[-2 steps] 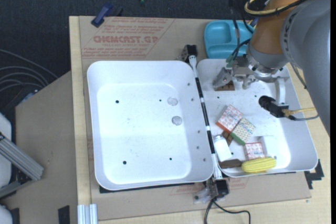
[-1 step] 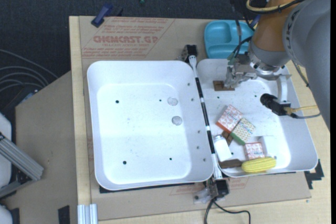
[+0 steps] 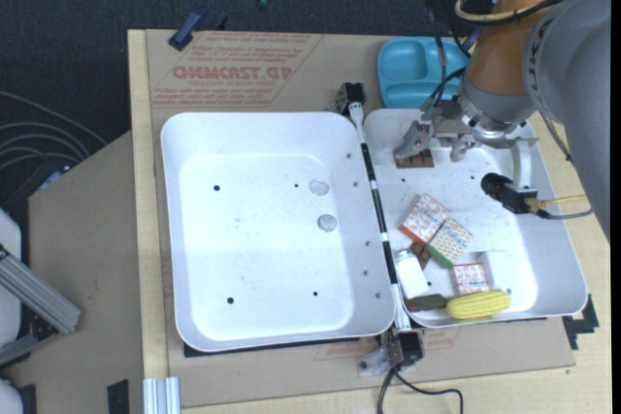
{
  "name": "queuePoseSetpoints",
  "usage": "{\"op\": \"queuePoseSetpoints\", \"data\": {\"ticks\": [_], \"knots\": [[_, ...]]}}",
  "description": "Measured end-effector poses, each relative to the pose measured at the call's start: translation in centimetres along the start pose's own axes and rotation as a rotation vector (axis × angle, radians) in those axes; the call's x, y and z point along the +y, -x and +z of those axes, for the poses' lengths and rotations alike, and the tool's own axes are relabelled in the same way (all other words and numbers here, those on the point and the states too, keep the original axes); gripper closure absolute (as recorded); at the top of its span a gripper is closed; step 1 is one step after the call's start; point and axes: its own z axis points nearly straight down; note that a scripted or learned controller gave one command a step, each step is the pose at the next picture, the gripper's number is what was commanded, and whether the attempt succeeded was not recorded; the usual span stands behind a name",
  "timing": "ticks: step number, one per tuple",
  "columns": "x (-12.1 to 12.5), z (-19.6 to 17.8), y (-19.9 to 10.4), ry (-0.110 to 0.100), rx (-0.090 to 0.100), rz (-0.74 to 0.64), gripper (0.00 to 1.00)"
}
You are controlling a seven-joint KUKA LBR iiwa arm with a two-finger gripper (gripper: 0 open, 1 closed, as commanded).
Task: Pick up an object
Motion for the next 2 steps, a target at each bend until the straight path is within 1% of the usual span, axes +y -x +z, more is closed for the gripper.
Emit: {"op": "queuePoseSetpoints", "data": {"ticks": [1, 2], "knots": [[0.07, -1.03, -0.03, 0.002, 0.000, -0.001, 1.00], [0.06, -1.01, -0.03, 0.002, 0.000, 0.000, 0.00]]}}
